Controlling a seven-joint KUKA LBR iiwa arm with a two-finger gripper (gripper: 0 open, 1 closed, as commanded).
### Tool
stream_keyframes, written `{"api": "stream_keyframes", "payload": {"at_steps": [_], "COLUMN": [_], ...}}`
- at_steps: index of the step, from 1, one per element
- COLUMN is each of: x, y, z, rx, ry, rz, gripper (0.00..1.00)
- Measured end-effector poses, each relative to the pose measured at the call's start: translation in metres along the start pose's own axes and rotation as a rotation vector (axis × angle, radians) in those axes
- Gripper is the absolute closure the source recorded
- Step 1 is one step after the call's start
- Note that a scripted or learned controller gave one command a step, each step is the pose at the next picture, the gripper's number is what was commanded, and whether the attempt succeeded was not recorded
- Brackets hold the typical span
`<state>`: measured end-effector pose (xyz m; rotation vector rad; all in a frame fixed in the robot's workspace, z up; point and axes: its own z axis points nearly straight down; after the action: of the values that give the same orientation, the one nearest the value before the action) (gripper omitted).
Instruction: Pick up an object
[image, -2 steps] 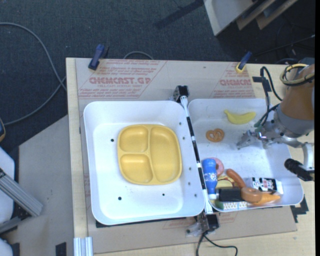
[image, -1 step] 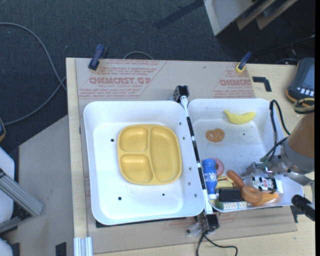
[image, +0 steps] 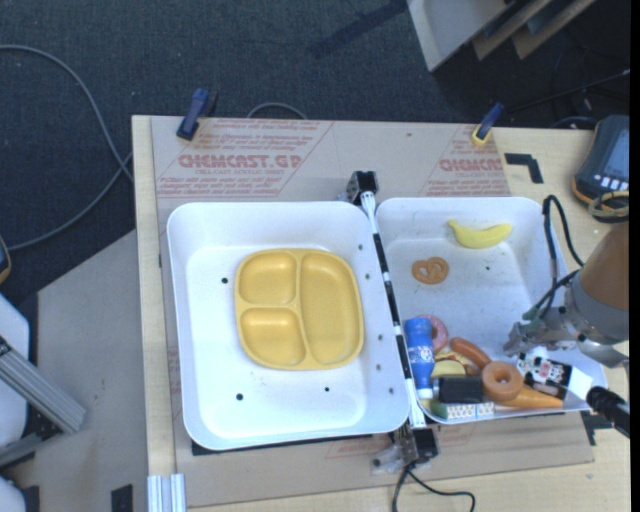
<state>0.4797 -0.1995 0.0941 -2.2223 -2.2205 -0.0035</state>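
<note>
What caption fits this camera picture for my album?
Robot gripper hovers over toy food in the right bin, near a yellow plate.

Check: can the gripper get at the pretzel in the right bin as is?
Probably yes. The pretzel lies alone on bare bin floor, apart from the banana and the toy pile along the near edge. The gripper sits over the same bin, nothing between.

A robotics lab or test workshop, seen from above. A plywood bench (image: 330, 165), still covered with paper printed "CHEMCAST GP", stands on dark carpet, with clamps (image: 193, 113) at its back edge. Two shallow white bins (image: 185, 300) sit side by side on it, fixed together by black brackets. Loose cables (image: 70, 80) trail over the floor, aluminium framing (image: 35, 385) lies at the left, and a handheld control pendant (image: 606, 165) rests at the right.
</note>
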Motion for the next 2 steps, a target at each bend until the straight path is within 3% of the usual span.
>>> {"api": "stream_keyframes", "payload": {"at_steps": [1, 2], "x": [0.037, 0.106], "y": [0.088, 0.091], "z": [-0.041, 0.010], "rx": [0.000, 0.003], "ry": [-0.002, -0.001], "rz": [-0.002, -0.002], "gripper": [1.00, 1.00]}}
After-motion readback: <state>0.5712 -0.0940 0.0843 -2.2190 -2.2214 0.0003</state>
